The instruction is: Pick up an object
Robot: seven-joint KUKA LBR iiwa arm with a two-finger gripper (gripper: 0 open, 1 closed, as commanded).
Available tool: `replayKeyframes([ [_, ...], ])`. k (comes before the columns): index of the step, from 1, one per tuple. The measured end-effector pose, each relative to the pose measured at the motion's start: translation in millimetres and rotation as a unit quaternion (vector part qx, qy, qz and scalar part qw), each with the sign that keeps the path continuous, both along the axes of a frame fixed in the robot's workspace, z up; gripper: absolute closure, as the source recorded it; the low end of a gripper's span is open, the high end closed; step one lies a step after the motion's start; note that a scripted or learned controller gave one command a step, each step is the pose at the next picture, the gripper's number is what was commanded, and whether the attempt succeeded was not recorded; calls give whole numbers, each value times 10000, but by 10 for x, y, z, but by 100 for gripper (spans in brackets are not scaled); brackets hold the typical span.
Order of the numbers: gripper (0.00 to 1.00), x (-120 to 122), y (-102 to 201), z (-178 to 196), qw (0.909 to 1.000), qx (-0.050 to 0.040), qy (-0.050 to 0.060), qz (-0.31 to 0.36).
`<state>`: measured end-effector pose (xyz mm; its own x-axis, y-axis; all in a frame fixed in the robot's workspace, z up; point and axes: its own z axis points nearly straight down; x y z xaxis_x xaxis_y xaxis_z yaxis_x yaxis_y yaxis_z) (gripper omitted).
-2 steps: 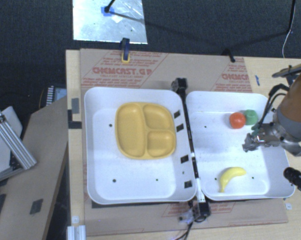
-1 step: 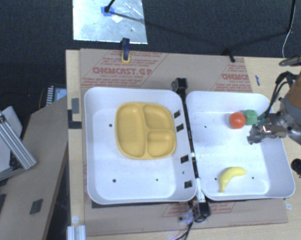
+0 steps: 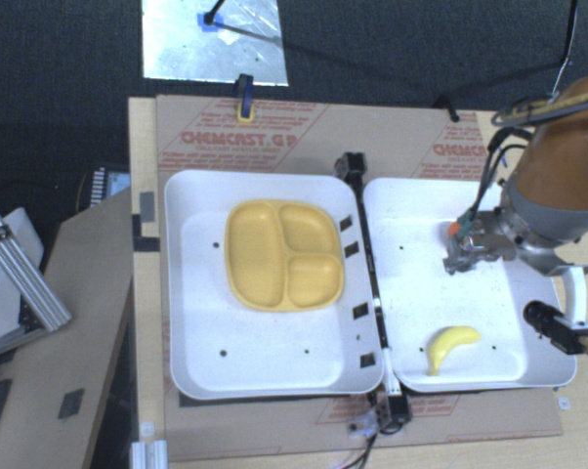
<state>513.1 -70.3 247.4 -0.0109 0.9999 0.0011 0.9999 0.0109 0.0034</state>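
Camera view: the tool (image 3: 462, 254) hangs over the right bin (image 3: 411, 213), its state too blurred to tell. The banana (image 3: 450, 346) lies well apart near the front wall; descending here would probably miss.

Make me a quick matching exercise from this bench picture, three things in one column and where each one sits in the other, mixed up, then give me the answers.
Things:
1. banana
2. yellow divided plate
3. hand

Places:
A. middle of the left bin
B. over the upper part of the right bin
C. near the front edge of the right bin

Pairs: 1-C, 2-A, 3-B
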Motion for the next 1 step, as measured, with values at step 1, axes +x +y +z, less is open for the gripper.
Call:
replayKeyframes([
  [1,100,87,423,-52,10000,-2,4,-10],
])
